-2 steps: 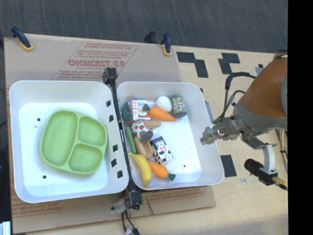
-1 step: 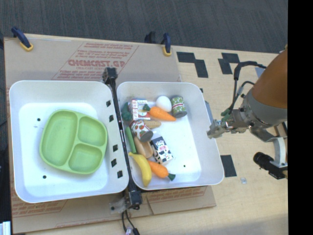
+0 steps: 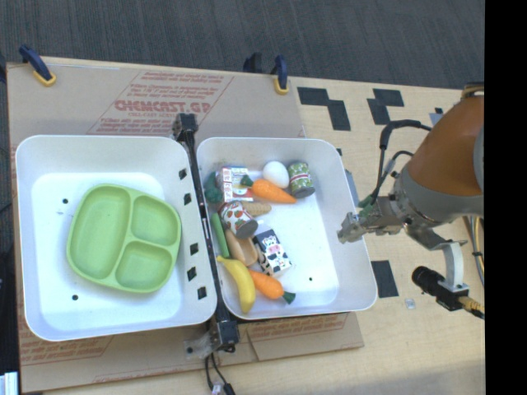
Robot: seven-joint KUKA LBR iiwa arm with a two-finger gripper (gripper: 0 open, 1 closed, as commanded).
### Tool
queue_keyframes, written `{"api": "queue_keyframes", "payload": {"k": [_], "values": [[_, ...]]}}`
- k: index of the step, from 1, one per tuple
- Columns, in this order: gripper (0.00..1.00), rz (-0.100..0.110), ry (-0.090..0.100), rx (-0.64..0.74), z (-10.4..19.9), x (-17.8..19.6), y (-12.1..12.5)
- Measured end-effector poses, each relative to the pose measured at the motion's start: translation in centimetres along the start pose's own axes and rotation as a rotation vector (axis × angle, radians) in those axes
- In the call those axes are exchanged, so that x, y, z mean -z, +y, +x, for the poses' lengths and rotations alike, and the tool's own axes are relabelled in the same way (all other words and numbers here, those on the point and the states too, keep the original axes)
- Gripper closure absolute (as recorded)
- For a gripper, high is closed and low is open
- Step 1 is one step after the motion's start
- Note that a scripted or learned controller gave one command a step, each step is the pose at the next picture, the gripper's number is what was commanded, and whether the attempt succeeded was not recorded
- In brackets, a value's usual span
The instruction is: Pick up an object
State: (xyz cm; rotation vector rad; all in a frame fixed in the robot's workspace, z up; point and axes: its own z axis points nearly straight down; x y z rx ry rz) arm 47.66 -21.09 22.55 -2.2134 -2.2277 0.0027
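Observation:
The right bin [image 3: 329, 220] holds a heap of toy food along its left side. At the back lie a white egg [image 3: 275, 172], a green can [image 3: 300, 178] and a carrot [image 3: 272, 191]. Toward the front are a cow-print carton [image 3: 272, 253], a banana [image 3: 240, 281] and a second carrot [image 3: 267, 285]. Small printed boxes [image 3: 235, 180] sit between them. My gripper [image 3: 354, 225] hangs at the right rim of this bin, apart from all the items, with nothing seen in it.
The left bin [image 3: 41, 179] carries a green divided plate [image 3: 123, 237]. A black divider clip [image 3: 186, 125] stands between the bins. Cardboard lies under both bins, with blue clamps [image 3: 280, 72] at the back edge. The arm's orange band [image 3: 453, 146] looms at the right.

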Motion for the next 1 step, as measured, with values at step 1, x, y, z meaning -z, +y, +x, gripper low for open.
{"api": "queue_keyframes", "payload": {"k": [1], "values": [[1.00, -0.003, 0.000, -0.001, -0.06, 3.96, 8.12]]}}
